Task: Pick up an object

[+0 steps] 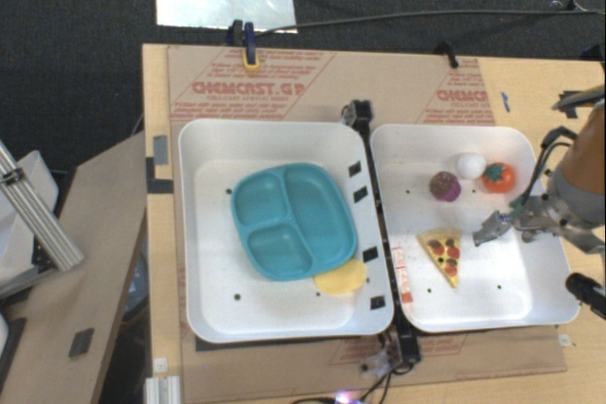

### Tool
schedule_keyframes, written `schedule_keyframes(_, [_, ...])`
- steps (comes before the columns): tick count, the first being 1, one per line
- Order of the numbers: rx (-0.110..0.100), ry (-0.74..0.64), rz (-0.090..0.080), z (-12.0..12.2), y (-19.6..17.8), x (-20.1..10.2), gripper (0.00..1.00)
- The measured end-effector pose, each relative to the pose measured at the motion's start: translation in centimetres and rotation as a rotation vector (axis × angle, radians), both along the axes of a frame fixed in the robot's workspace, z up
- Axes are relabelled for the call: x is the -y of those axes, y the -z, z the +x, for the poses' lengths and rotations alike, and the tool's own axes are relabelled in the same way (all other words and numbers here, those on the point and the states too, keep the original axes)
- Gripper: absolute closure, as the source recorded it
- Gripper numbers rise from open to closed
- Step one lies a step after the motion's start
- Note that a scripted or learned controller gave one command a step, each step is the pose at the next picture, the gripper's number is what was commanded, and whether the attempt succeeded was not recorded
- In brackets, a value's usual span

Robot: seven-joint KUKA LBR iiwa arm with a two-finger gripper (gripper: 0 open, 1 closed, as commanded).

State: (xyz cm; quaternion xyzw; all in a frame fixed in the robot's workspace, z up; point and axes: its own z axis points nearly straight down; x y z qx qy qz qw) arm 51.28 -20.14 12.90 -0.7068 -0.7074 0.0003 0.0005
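Tabletop (284,76) carries 2 white bins side by side. Left bin (204,232): teal divided plate (294,220), yellow flat piece (342,277) touching its lower edge. Right bin (530,293): purple ball (445,186), white ball (470,166), orange tomato-like toy (498,176) clustered near top; pizza slice toy (443,254) lower centre. Arm (579,167) enters from right. Tool (500,227) low over right bin, right of pizza slice; open or closed: cannot tell.

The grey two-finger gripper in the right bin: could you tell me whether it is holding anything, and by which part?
Nothing is held: the grey two-finger gripper hangs beside the pizza slice toy, apart from it.
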Motion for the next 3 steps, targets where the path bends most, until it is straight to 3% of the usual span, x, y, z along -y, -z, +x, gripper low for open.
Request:
schedule_keyframes(1, [0.005, -0.001, -0.002, 0.2, -1.3, 0.0, 1.0])
schedule_keyframes(2, [0.009, -0.004, -0.004, 0.1, -7.7, 0.0, 1.0])
schedule_keyframes(3, [0.008, -0.004, -0.003, 0.2, -11.8, 0.0, 1.0])
